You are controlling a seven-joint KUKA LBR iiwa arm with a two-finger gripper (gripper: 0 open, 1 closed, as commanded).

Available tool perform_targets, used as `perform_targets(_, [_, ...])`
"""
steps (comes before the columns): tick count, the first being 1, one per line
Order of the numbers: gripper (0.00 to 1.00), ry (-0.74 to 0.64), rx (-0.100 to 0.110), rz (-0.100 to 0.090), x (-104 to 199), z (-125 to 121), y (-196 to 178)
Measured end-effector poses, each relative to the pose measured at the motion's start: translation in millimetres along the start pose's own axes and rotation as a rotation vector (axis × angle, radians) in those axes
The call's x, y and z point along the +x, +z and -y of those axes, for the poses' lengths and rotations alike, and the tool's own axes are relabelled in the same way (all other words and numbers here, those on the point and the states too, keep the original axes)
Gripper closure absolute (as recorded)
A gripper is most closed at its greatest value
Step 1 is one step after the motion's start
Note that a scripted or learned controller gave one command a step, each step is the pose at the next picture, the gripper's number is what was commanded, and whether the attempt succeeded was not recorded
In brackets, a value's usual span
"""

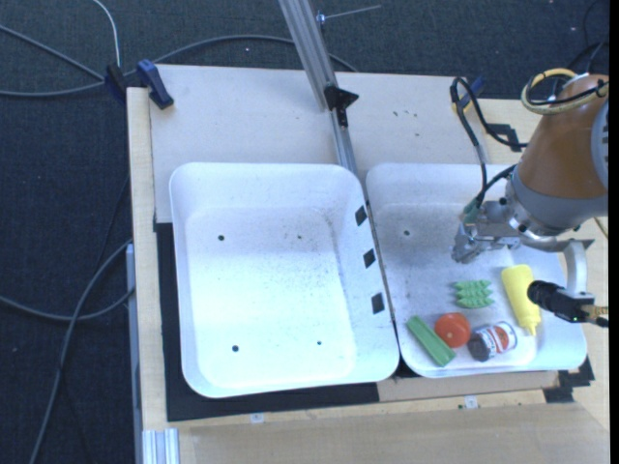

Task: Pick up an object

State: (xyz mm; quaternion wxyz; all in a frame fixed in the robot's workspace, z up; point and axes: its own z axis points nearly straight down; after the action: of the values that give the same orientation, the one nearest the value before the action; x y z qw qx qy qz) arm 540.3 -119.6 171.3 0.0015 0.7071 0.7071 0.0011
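Note:
In the right bin (pixel 416 211) several small objects lie near the front: a green ridged piece (pixel 473 294), a yellow bottle-shaped toy (pixel 522 296), a red round object (pixel 452 330), a green stick (pixel 429 341) and a small can with a red and white label (pixel 493 340). My gripper (pixel 468 247) hangs over the bin's middle right, just behind and above the green ridged piece. Nothing shows between its fingertips.
The left bin (pixel 271 278) sits beside the right one, with a slanted metal pole (pixel 309 46) rising behind the divide. Cables run along the bench's back right (pixel 474 124) and over the floor at left.

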Motion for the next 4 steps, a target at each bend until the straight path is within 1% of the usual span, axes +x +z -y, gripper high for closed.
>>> perform_targets(2, [1.0,0.0,-0.001,0.0,3.2,-2.2,-92.0])
perform_targets(3, [1.0,-0.005,0.003,-0.001,61.1,-7.6,-81.6])
perform_targets(4, [1.0,-0.004,0.005,-0.001,107.6,-19.7,-67.0])
